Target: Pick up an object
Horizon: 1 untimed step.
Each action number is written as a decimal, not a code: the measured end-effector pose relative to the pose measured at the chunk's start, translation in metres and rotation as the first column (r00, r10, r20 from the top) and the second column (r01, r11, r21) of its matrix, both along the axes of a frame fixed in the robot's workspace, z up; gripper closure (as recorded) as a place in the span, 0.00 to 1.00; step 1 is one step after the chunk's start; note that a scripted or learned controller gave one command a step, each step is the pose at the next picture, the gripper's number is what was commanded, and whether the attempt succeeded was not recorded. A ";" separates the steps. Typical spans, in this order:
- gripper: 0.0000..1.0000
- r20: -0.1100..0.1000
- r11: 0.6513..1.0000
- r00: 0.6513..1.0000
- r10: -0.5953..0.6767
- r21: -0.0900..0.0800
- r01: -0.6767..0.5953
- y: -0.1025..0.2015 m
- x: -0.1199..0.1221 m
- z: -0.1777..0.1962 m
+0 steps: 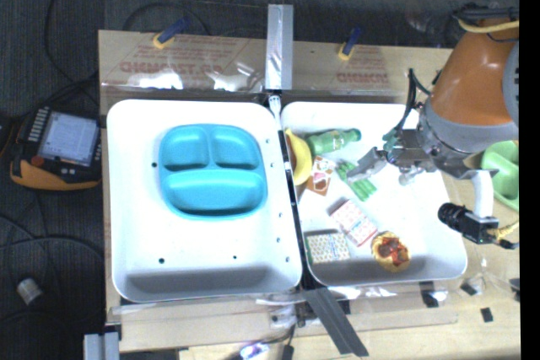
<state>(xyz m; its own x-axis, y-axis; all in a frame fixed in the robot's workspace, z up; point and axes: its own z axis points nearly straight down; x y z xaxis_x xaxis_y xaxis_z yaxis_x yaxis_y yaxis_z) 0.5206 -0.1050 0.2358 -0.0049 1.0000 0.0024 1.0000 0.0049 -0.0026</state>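
End effector (364,167) hovers low in the right bin (439,261), finger state cannot be told, tip beside green packet (361,187) at its 6 o'clock; approach step, next move likely needs descent and closing.

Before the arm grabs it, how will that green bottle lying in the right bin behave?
The green bottle lies on its side, so a nudge would probably roll it. Its rounded, seemingly smooth body may slip from the pincer. It looks like a toy, so likely light, and it lies close beside the banana.
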 end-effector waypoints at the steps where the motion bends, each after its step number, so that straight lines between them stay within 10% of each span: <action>1: 0.00 -0.003 0.966 0.966 -0.260 0.000 0.260 0.002 0.035 -0.081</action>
